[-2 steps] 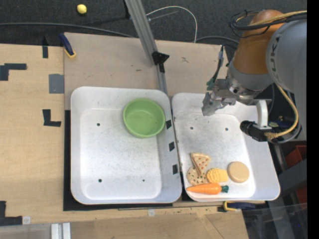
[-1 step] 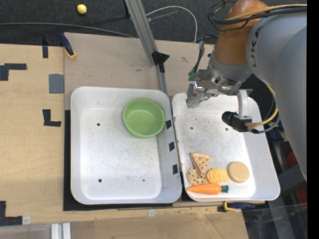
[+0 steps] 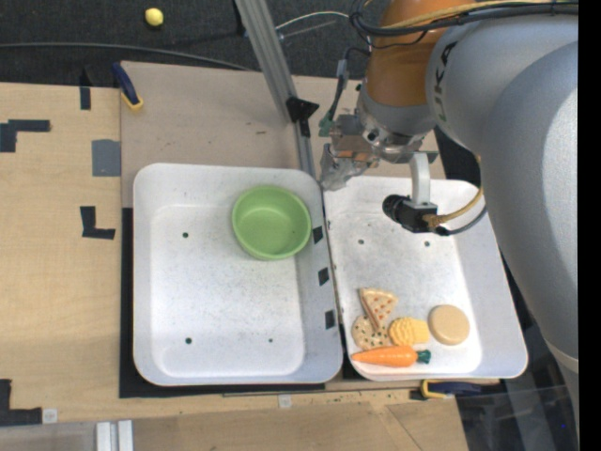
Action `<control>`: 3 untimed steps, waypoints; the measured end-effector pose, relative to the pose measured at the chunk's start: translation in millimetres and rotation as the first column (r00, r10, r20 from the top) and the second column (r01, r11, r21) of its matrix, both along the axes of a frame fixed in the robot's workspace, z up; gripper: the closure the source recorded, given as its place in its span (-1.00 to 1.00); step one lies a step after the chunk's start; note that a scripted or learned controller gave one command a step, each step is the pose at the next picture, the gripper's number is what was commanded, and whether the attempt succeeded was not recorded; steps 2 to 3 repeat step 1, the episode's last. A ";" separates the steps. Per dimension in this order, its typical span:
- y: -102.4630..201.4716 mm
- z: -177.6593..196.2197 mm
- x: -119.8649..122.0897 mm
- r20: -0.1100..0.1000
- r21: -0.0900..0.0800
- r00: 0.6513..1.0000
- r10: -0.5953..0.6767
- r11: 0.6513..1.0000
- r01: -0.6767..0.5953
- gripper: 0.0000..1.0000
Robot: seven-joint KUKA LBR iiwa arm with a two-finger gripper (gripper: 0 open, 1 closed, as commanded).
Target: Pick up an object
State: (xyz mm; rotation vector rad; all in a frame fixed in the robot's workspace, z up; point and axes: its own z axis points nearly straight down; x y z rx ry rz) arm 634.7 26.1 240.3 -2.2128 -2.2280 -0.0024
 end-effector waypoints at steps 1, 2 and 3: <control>48.8 -14.2 8.9 -0.002 -0.001 1.000 -0.001 1.000 0.001 1.00; 48.8 -14.2 8.9 -0.002 -0.001 1.000 -0.001 1.000 0.001 1.00; 48.8 -14.2 8.9 -0.002 -0.001 1.000 -0.001 1.000 0.001 1.00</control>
